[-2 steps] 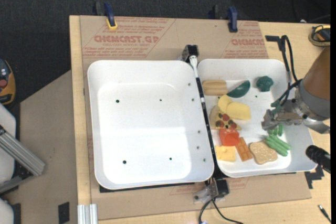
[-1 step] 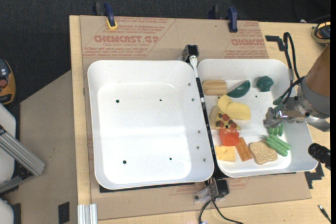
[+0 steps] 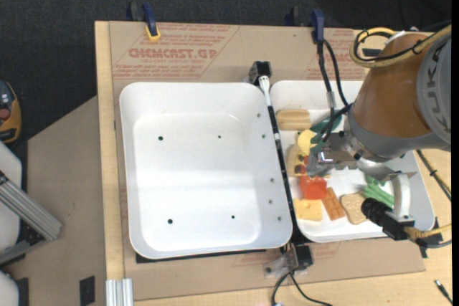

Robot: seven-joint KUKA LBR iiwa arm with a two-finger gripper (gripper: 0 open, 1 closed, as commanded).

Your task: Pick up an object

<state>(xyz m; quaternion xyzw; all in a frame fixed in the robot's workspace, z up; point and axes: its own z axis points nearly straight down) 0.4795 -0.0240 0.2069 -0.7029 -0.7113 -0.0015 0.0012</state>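
Observation:
The right bin (image 3: pixel 287 93) holds several small toy items: a tan bread-like roll (image 3: pixel 292 119), a yellow piece (image 3: pixel 306 141), a red block (image 3: pixel 313 189), a yellow cheese-like wedge (image 3: pixel 310 209), an orange strip (image 3: pixel 333 207), a tan cracker (image 3: pixel 353 208) and a green piece (image 3: pixel 378 193). My gripper (image 3: pixel 320 163) hangs low over the left part of this bin, just above the red block and beside the yellow piece. The arm's orange band and grey wrist hide the bin's middle and right side.
The left bin (image 3: pixel 201 165) is a wide white tray with a few small dark dots on its floor. A black cable and clamp (image 3: pixel 260 72) sit at the ridge between the bins. Brown cardboard (image 3: pixel 172 50) borders both bins.

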